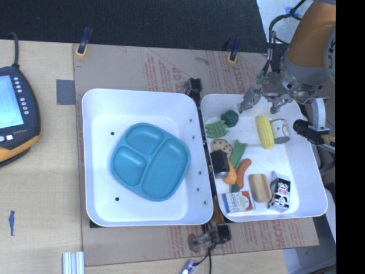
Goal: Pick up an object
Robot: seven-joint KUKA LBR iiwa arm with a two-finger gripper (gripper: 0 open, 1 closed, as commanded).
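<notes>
1. Wooden bench (40,176) with a sheet of cardboard (142,61) clamped on top, and two shallow white bins side by side on it. There's a handheld controller pendant (14,116) off at the bench's left edge too.

2. Left bin (94,207) just has a blue divided plate (150,161) sitting in the middle. Right bin (311,207) is where all the stuff is: a yellow corn cob (264,131) and a small tin can (279,131) near its far right corner, some green toy veg (222,124) by the far left edge, an orange carrot-ish piece (238,173) mid-bin, then a bread-roll shape (260,187), a little carton (237,201) and a cow-print box (280,193) along the near edge.

3. Step-wise I'd say this is the approach, nothing picked yet. The gripper (263,97) hangs over the far edge of the right bin, and I see nothing between its prongs.

4. Fingers look spread, one prong (248,103) poking left toward the green stuff, but it's small and a bit muddled so I wouldn't swear to it.

5. Arm pose: comes in from the far right corner, orange band (312,30) up high, wrist tipped down toward the bin.

6. Next move, my guess: shift toward the near edge to get over the corn or the can, line the fingers across the narrow side, then drop. The corn and the can are touching, which could make a clean grab fiddly.
</notes>
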